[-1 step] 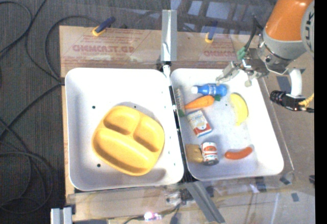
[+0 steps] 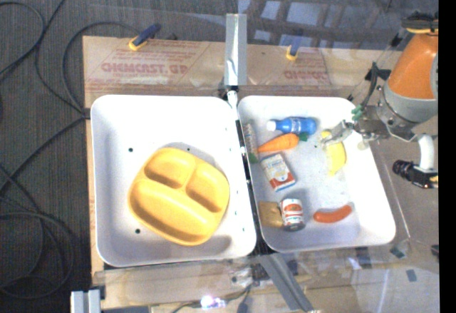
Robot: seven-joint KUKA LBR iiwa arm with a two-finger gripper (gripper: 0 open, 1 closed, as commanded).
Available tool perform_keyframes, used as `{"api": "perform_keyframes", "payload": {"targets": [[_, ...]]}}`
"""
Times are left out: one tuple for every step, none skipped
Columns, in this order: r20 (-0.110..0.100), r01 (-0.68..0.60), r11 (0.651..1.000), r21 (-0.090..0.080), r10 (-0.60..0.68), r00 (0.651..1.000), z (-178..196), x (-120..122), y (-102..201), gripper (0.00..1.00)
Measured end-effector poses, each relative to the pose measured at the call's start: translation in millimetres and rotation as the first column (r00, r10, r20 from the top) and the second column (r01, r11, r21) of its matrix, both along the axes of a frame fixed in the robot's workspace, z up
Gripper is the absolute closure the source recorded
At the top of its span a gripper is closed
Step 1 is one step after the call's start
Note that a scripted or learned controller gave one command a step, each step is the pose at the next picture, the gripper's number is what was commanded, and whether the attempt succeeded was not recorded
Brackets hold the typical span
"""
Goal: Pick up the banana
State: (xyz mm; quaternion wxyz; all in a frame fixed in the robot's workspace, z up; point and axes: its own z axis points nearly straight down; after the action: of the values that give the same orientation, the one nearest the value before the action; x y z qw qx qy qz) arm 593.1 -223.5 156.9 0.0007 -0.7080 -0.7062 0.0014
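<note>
A: How many bins?
B: Two. The left bin [image 2: 107,162] holds one yellow tray [image 2: 179,195].
A: And right of the tray?
B: The right bin [image 2: 370,190] holds one bottle [image 2: 292,125], carrot [image 2: 278,143], banana [image 2: 335,156], box [image 2: 278,172], can [image 2: 291,213], sausage [image 2: 333,214].

The robot arm [image 2: 417,80] is cut off at the right edge of the frame. Its gripper [image 2: 340,132] is small and blurred against the banana [image 2: 335,155]. Labels on the can [image 2: 291,213] and carton [image 2: 278,171] are too small to read.

Single fixed camera, high overhead, slanted, apparently distant; covers both bins [image 2: 100,162].
</note>
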Motion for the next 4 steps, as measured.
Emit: {"api": "perform_keyframes", "payload": {"targets": [[0.011, 0.002, 1.0, 0.002, -0.002, 1.0, -29, 6, 7, 0.0], [0.0, -0.026, 1.0, 0.001, 0.026, 1.0, -46, -5, 49, 0.0], [0.005, 0.0, 1.0, 0.014, 0.0, 1.0, -64, 30, 25, 0.0], [0.004, -0.029, 1.0, 0.012, 0.029, 1.0, -70, 52, 28, 0.0]]}}
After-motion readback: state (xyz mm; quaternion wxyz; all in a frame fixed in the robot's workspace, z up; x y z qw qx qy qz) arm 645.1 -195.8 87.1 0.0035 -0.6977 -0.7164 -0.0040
